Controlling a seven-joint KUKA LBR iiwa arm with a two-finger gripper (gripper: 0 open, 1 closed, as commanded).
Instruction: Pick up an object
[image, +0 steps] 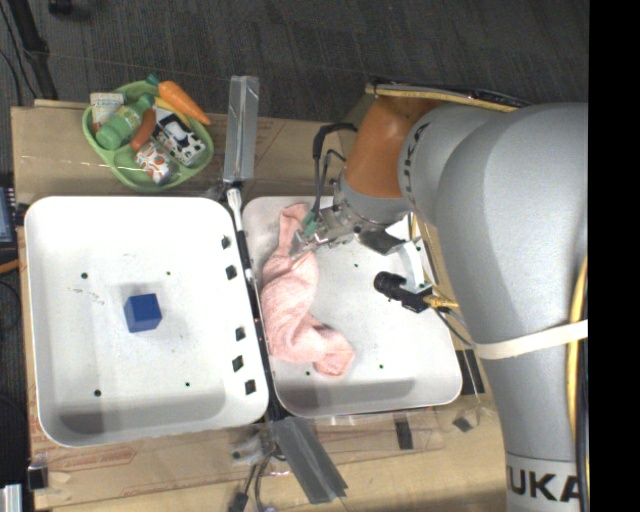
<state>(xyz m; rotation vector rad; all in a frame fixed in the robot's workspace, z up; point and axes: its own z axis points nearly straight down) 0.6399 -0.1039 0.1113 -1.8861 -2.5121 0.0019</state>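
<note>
A crumpled pink cloth (296, 300) lies along the left side of the right bin (400, 375), from its far left corner toward the front. My gripper (314, 229) is low over the upper end of the cloth, apparently touching it, with the grey arm and orange band rising behind it to the right. The wrist hides the tips. A small blue cube (143, 311) rests alone in the middle of the left bin (60, 400).
A green bowl (115, 160) of toy food, with a carrot on top, stands on the bench beyond the left bin. A black fitting (398, 288) on the arm hangs over the right bin. The arm's bulk covers the right side of the bench.
</note>
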